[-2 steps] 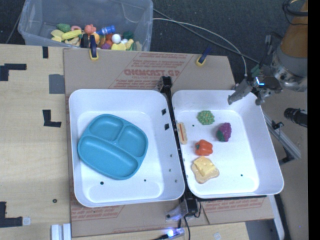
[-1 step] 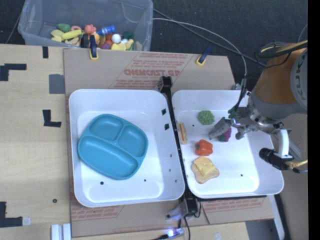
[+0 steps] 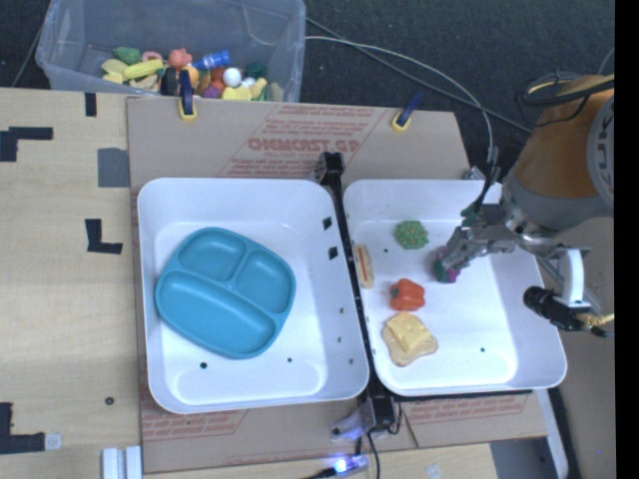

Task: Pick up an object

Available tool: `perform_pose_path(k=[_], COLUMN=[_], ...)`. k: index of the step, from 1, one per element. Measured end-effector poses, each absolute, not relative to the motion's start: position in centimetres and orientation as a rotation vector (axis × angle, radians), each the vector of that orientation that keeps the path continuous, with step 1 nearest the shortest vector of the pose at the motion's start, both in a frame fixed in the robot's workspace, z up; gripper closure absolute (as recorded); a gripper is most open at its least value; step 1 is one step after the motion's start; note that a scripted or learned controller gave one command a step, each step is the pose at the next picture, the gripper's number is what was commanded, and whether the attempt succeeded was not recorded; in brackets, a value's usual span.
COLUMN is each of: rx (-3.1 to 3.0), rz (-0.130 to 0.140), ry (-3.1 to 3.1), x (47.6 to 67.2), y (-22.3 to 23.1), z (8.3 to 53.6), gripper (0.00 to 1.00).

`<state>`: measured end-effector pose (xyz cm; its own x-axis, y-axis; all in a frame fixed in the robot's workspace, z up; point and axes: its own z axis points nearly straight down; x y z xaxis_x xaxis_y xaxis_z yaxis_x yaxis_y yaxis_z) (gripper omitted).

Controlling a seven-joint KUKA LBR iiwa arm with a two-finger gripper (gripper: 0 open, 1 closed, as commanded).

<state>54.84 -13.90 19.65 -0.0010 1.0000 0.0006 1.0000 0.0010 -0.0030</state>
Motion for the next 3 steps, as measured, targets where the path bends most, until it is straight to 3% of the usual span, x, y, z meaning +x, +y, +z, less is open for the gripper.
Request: perform_pose_path(k=[1, 2, 3], rx=[-2.22, -2.222, -2.22], rz=[0.001, -0.001, -0.003], ry=[-2.222, -2.224, -2.229], x=[55.5, 58.7, 66.0], y=[-16.5, -20.6, -19.3], z=[21.5, 23.9, 22.7], gripper=[1.0, 1.0, 1.0])
